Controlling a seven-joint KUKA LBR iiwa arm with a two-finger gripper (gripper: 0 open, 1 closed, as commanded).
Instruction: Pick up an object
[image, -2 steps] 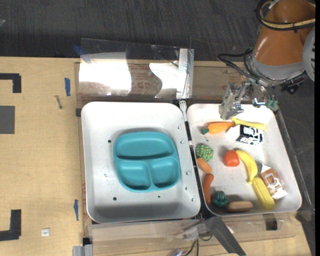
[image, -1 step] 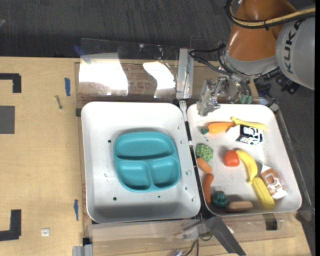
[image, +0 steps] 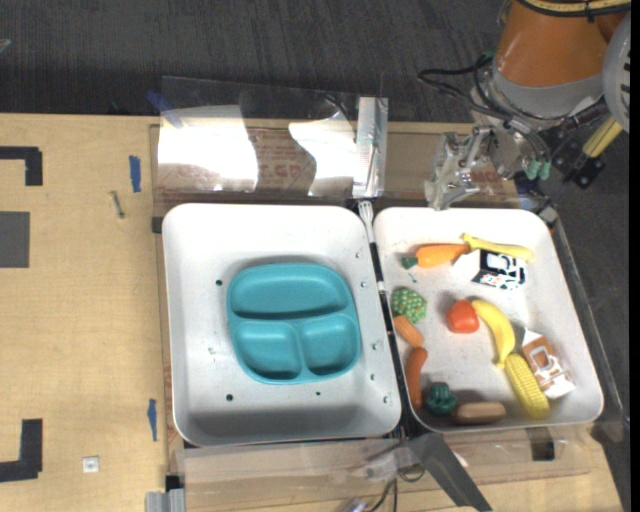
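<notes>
the gripper hangs above the back rim of the right bin, its fingers parted and holding nothing (likely staged clear before a descent), while the tomato lies mid-bin beside the banana.

Toy foods lie scattered in right bin.
</notes>
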